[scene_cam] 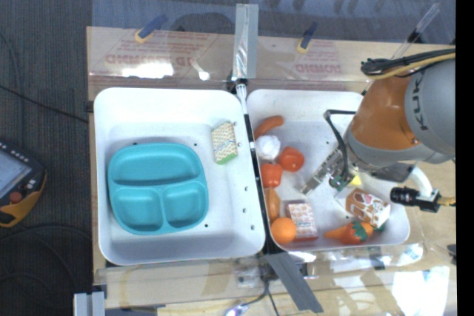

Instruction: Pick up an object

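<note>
Tomato (292, 159) sits just left of my gripper (328, 175); its fingers look apart, empty, I think ready to descend.

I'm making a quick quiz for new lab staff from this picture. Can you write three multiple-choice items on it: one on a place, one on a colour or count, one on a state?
1. Where does the divided tray lie?
A. In the left bin
B. In the right bin
C. On the floor

2. What colour is the divided tray?
A. Red
B. Turquoise
C. Black

3. Where is the hand now?
A. Over the left bin
B. Outside both bins
C. Low in the right bin, among the toy foods

Answers:
1. A: the tray fills much of the left bin, beside a small sponge.
2. B: its three compartments are all turquoise.
3. C: the hand hangs between the tomato and the carton, with the arm reaching in from the right.
</note>
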Controlling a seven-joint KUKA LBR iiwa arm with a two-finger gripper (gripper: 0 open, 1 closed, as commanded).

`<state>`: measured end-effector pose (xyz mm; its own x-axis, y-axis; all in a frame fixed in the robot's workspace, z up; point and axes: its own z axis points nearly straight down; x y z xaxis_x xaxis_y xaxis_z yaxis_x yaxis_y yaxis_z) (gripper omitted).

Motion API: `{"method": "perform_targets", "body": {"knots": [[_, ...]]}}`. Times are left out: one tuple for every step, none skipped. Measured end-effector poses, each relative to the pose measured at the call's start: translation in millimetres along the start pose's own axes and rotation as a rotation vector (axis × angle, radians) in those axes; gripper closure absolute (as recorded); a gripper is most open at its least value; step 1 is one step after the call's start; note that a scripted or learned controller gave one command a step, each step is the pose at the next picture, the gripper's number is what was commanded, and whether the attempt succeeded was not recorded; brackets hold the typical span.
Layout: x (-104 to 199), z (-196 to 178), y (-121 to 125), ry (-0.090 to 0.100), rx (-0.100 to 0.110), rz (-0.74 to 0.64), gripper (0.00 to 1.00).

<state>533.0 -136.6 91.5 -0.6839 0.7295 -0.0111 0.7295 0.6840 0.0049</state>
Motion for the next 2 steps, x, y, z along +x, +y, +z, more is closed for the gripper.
{"method": "perform_targets", "body": {"knots": [[-43.4,1.0,24.8,0.003,0.0,0.359,1.0],[-43.7,2.0,24.6,0.0,0.0,0.359,0.0]]}}
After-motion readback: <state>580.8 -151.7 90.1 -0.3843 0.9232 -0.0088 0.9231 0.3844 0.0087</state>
